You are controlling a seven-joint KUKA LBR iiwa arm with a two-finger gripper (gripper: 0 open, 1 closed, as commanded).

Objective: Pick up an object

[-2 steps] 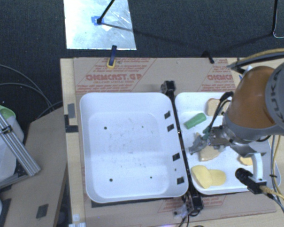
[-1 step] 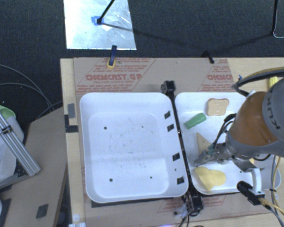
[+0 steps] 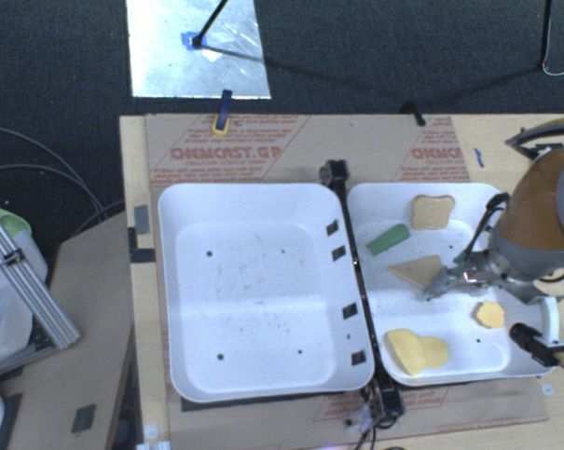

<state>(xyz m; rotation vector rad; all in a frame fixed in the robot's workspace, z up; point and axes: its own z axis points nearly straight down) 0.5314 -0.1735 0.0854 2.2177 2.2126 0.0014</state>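
Landmark: the tan wedge (image 3: 418, 271), a flat triangular piece lying in the middle of the right bin (image 3: 467, 194); all places below are told from it.
Gripper: the gripper (image 3: 440, 285) sits low over the bin floor just right of the wedge, its metal tips at the wedge's lower right edge; whether the fingers are spread or closed I cannot tell, the tips being small and blurred; nothing is seen held between them.
Arm: the grey arm with its orange band (image 3: 540, 199) reaches in from the right of the wedge, bent down toward it.
Green block (image 3: 388, 239): just up and left of the wedge, apart from it, tilted.
Toast slice (image 3: 433, 212): above the wedge, near the bin's far wall.
Small yellow round (image 3: 490, 314): down and right of the wedge, beyond the gripper.
Yellow lump (image 3: 417, 351): well below the wedge, by the near wall.
Left bin (image 3: 253, 197): left of the wedge, across the divider.
Step in hand: judged as the approach or grasp stage; the wedge looks the likely target, lying on the floor unlifted.
Next move: the tips need to straddle the wedge's thin edge and close firmly before any lift; a flat piece may slip out or be pushed aside.
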